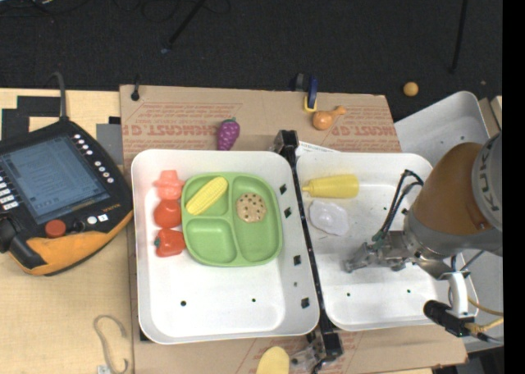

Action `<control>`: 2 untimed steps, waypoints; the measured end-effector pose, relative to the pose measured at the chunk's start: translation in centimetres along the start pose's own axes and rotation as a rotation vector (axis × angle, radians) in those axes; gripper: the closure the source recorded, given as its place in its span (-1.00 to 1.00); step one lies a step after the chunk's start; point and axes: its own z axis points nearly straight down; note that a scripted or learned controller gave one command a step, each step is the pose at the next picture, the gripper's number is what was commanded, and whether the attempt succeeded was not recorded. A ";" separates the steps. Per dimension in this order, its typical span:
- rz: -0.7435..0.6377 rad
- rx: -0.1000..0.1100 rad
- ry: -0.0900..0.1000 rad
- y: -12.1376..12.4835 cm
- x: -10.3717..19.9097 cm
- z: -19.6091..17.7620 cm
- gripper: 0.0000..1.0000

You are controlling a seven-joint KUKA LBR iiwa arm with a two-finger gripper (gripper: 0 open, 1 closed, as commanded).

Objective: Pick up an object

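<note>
Our claw [354,263] sits low over the right bin's [361,315] floor; we cannot tell its state, and nothing shows in it. No pick yet: the clear plastic piece [330,218] and yellow bottle [331,187] lie just beyond.
</note>
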 end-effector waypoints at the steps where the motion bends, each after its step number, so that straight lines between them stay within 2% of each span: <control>1: 0.007 -0.002 0.000 0.0 -0.2 -1.2 1.00; 2: 0.002 -0.006 -0.002 1.0 -0.7 -6.7 1.00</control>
